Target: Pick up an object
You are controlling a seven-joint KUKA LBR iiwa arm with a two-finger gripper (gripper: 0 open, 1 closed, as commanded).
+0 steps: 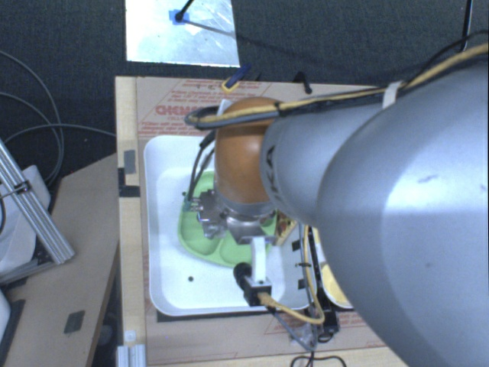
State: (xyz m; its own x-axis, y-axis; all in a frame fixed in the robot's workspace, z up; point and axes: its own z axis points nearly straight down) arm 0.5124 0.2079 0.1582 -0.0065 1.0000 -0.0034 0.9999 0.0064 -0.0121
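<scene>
Arm w/ orange band (pixel 243 159) reaches down into left white bin (pixel 164 205). Pincer (pixel 221 224) sits over a light-green object (pixel 195 232) near bin's middle; can't tell its state, wrist hides it. Red print on cardboard (pixel 172 102) along the bin's far edge, too blurred to read. Yellow cable (pixel 294 316) loops at near edge.
</scene>
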